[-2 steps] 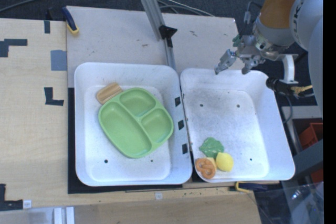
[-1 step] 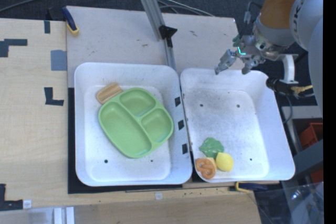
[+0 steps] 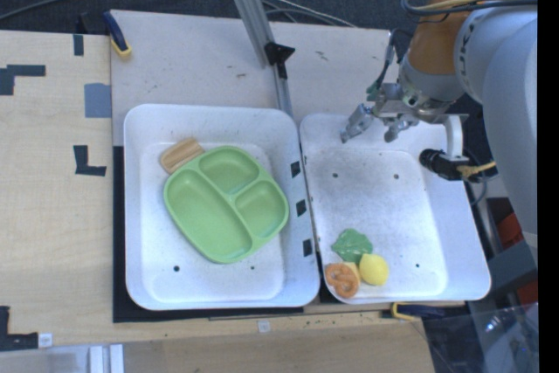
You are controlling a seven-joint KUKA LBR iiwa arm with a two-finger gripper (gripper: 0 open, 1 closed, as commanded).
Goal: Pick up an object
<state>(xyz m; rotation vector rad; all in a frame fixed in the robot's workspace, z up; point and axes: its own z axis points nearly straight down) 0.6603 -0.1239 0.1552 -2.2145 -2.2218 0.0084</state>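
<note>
My gripper (image 3: 374, 130) hangs over the far edge of the right bin (image 3: 454, 214), its two fingers spread apart with nothing between them. Three small items lie at the near edge of that bin: a green leafy piece (image 3: 351, 244), a yellow lemon (image 3: 374, 269) and an orange pretzel-like piece (image 3: 341, 279). They sit close together, well away from the gripper. In the left bin (image 3: 140, 188) rests a green divided plate (image 3: 226, 202), with a tan bread-like piece (image 3: 181, 154) at its far left corner.
A slanted metal post (image 3: 249, 0) rises behind the bins and meets the bench near the divide between them. A blue and yellow clamp (image 3: 117, 36) sits at the bench's far left. Black cables trail across the dark floor behind.
</note>
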